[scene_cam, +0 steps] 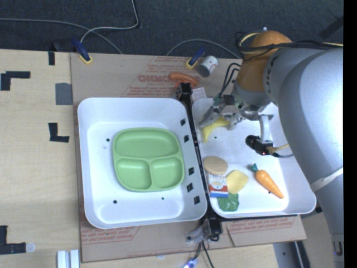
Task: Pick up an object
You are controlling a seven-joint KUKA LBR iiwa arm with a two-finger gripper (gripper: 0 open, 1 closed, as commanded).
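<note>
Brown cardboard covers the bench under two shallow white bins, with dark carpet and a loose cable behind. Your left bin carries a green divided plate and nothing the task needs. Your right bin has the pickable stuff — a toy carrot near the front right, a round tan piece against the divider, a pale yellow piece just beside it, a green piece at the front edge, and a small box with red and blue print among them. The gripper is down in the far left corner of the right bin, right over a yellow object near the divider; looks like that's the target. Whether the gripper is apart or together, I cannot tell — wrist hardware and clutter blur that spot, and nothing is visibly clamped. So as a judgement: you're at the reach or grasp stage, nothing lifted yet. The yellow object reads as lying on the bin floor. Left to do: secure a hold, lift clear of the bin. Risk — the corner is tight against the divider wall, so a miss or a slip is plausible.
</note>
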